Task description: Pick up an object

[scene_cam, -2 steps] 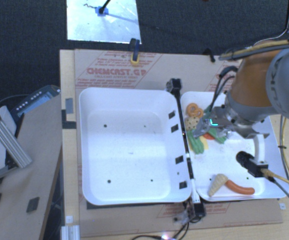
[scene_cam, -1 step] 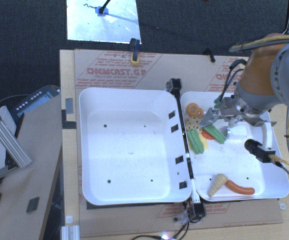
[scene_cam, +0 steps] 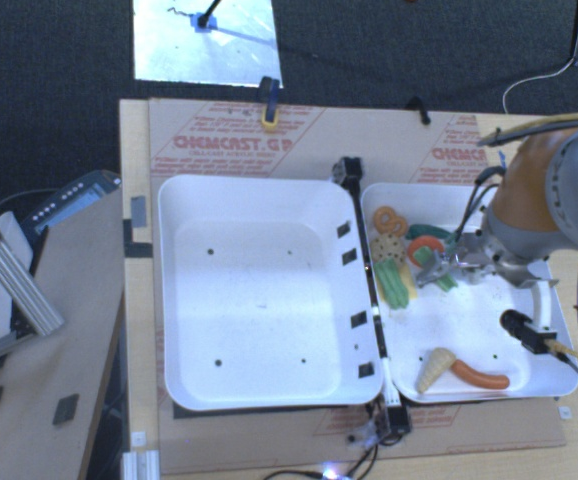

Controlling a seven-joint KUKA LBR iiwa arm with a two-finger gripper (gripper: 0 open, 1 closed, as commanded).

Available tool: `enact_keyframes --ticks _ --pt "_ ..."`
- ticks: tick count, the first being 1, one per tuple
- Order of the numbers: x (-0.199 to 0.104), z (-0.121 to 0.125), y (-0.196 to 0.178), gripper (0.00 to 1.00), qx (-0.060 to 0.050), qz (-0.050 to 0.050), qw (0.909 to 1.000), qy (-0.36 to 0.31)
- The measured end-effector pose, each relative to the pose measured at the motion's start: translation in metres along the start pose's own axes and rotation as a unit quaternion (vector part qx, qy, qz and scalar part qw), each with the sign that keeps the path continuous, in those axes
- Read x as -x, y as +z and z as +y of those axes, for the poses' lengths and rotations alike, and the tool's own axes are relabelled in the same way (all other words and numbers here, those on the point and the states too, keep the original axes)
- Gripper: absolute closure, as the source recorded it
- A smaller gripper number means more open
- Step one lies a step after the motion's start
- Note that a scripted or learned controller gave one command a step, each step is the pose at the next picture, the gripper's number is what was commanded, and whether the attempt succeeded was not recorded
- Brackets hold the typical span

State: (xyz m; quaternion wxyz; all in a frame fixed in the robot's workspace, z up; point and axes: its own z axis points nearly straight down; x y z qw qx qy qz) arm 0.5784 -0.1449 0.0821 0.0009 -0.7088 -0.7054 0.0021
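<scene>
Lying nearest the camera, at the front of the right bin (scene_cam: 489,393), are a cream cone-shaped piece (scene_cam: 433,369) and an orange-red sausage-like piece (scene_cam: 481,376), the two almost touching end to end. Further back, the gripper (scene_cam: 431,268) is reaching in from the right on the grey arm (scene_cam: 559,193) and sitting low over a cluster of small things in the bin's back left part. Whether it is grasping, clenched or released I cannot tell, since the parts there are blurring together. Just beside it a red and green piece (scene_cam: 427,241) is lying, with a green and yellow corn-like piece (scene_cam: 393,280) to its left and orange rings (scene_cam: 389,222) behind that, near the bin's rear wall. Next to this bin, the left bin (scene_cam: 259,198) is resting on the surface (scene_cam: 229,138).
</scene>
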Motion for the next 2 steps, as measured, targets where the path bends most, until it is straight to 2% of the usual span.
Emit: enact_keyframes --ticks 1,2 --pt "-0.058 0.036 -0.004 0.00 0.006 -0.001 1.0000 -0.006" --pt "-0.056 0.035 -0.014 1.00 0.005 0.000 1.0000 -0.006"
